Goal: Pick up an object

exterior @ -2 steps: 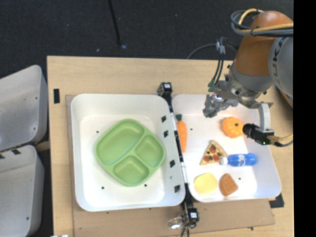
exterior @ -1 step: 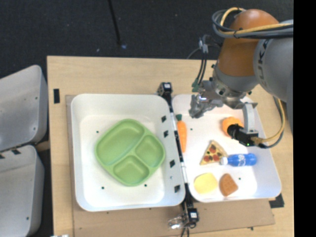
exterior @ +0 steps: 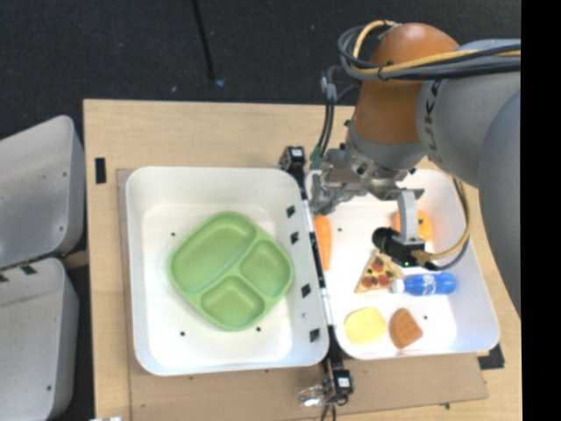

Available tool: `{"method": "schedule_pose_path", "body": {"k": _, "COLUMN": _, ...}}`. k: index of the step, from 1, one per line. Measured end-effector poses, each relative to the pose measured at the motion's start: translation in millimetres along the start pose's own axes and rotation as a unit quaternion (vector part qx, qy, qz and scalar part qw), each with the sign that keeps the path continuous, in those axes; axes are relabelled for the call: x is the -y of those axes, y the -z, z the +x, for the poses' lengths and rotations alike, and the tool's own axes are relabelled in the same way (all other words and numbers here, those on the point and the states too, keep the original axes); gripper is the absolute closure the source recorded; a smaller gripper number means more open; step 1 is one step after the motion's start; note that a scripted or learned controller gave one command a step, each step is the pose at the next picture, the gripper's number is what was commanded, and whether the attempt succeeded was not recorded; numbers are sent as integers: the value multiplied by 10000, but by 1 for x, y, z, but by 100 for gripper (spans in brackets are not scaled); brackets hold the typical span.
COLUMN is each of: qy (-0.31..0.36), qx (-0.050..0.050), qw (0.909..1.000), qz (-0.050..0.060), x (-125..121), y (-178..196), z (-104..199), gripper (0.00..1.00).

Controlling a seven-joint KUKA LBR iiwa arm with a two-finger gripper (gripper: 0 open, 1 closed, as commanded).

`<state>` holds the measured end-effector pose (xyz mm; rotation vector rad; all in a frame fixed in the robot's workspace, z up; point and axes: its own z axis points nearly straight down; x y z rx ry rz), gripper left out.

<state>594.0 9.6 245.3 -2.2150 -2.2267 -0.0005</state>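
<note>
Camera view, arm: reaches in from the right, wrist low over the far left corner of the right bin (exterior: 478,310).
Tool (exterior: 321,198): down by that bin's left wall, right at the far end of the carrot (exterior: 323,242); cannot tell whether wide or narrow; nothing seen held.
Likely target: the carrot, judged only from how close the tool is to it.
Carrot, place: flat on the bin floor, along the left wall, running far to near.
Carrot, look: slim, orange, toy-like; far tip partly hidden by the tool.
Rest of right bin: pizza slice (exterior: 379,274) in the middle, blue bottle (exterior: 425,284) just right of it, yellow piece (exterior: 365,325) and brown piece (exterior: 405,329) side by side at the near edge, small orange item (exterior: 424,227) further right and far.
Left bin (exterior: 140,340): green divided plate (exterior: 230,270), well apart from the tool.
Counter (exterior: 105,139): pale wood under both bins.
Progress: nothing lifted yet; approach looks about complete; grip and lift left to do.
</note>
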Motion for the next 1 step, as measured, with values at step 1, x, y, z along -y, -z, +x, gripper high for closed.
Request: {"method": "schedule_pose_path", "body": {"k": 1, "qy": 16, "qx": -8, "qw": 10000, "qz": 1, "x": 9, "y": 5, "z": 57, "gripper": 100}}
